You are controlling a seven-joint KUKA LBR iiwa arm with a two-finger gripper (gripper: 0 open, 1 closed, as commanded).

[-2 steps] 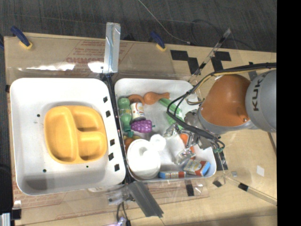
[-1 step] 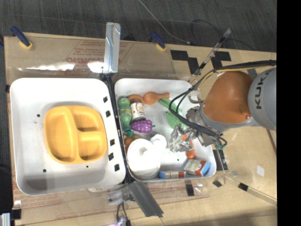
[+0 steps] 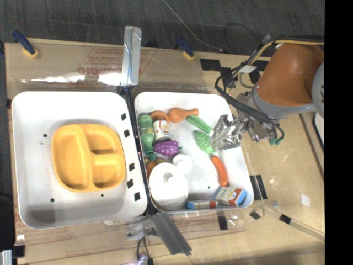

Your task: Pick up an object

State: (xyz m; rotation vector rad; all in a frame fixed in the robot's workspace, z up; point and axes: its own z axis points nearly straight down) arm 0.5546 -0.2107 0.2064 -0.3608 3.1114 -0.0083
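Observation:
My gripper (image 3: 225, 135) hangs over the right part of the right bin (image 3: 237, 173), just right of a light green toy (image 3: 204, 143) and a darker green pod (image 3: 198, 123). An orange sausage-shaped toy (image 3: 220, 170) lies just below the gripper. Further left in this bin lie a purple grape bunch (image 3: 166, 147), an orange drumstick shape (image 3: 182, 114), a green bottle-like toy (image 3: 146, 130) and a small can (image 3: 161, 128). A white cup (image 3: 167, 185) and a small red and white box (image 3: 230, 195) sit near the front.
The left bin (image 3: 33, 120) holds a yellow divided tray (image 3: 88, 156). Cables (image 3: 237, 73) run from the arm's orange band (image 3: 289, 73) over the right bin's back corner. A metal strip (image 3: 131, 57) stands at the divider between the bins.

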